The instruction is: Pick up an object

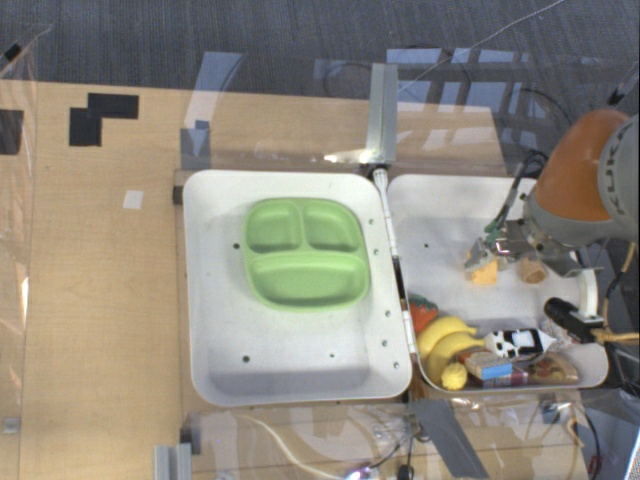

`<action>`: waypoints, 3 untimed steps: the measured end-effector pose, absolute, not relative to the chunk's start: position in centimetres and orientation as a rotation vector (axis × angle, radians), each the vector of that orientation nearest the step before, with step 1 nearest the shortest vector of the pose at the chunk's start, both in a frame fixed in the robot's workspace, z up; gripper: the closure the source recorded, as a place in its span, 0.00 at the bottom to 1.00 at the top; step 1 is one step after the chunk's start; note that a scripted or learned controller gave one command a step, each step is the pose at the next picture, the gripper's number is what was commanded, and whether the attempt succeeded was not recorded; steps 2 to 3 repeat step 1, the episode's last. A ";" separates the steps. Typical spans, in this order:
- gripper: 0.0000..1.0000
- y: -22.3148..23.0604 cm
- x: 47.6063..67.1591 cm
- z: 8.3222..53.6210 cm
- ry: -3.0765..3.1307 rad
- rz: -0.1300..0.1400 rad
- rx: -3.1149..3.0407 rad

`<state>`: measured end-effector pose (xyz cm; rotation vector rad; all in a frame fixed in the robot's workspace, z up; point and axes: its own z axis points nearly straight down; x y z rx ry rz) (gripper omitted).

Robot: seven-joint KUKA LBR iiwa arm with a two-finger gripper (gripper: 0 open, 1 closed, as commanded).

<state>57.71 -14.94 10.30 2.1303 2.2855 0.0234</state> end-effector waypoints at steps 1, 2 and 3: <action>1.00 -10.4 64.0 18.8 2.228 0.008 2.207; 1.00 -10.4 64.0 18.8 2.228 0.008 2.207; 1.00 -10.4 64.0 18.8 2.228 0.008 2.207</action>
